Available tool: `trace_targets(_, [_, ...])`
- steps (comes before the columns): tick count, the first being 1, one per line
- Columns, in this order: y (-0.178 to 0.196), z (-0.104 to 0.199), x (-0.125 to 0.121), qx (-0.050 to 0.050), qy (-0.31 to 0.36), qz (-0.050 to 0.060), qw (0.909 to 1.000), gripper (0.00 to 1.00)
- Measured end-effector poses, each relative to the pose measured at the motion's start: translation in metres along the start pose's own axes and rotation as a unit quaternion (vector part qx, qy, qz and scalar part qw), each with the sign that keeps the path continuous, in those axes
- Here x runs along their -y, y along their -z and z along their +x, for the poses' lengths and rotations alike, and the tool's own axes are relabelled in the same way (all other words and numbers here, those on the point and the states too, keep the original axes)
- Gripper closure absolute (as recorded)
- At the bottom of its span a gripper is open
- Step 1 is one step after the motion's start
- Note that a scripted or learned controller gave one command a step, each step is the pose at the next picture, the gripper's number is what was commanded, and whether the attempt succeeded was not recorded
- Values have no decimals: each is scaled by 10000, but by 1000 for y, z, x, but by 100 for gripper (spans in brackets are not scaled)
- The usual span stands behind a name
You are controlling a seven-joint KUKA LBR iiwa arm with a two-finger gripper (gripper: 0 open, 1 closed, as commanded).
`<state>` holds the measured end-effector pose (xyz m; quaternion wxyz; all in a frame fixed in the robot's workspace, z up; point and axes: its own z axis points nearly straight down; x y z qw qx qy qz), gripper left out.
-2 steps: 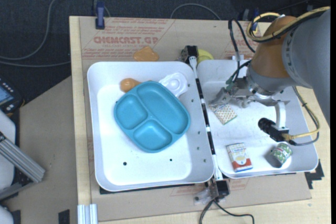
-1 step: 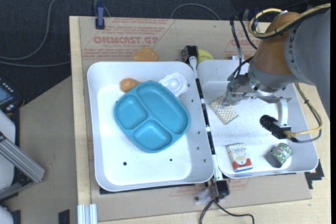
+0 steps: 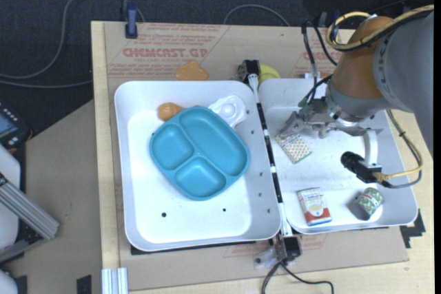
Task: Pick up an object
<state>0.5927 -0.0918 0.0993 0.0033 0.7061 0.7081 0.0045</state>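
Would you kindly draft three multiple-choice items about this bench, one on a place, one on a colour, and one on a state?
1. Where does the divided plate lie?
A. left bin
B. right bin
C. floor

2. What colour is that plate?
A. red
B. blue
C. black

3. How does the small carton in the right bin stand to the gripper?
A. held in it
B. apart, near the front rim
C. balanced on the arm

Key: 1 A, it rests inside the left bin; 2 B, its surface is light blue; 3 B, it lies alone on the bin floor.
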Motion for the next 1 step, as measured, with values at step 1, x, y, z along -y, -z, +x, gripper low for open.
trace_targets(1, [11, 0, -1, 4, 4, -16, 10000, 100])
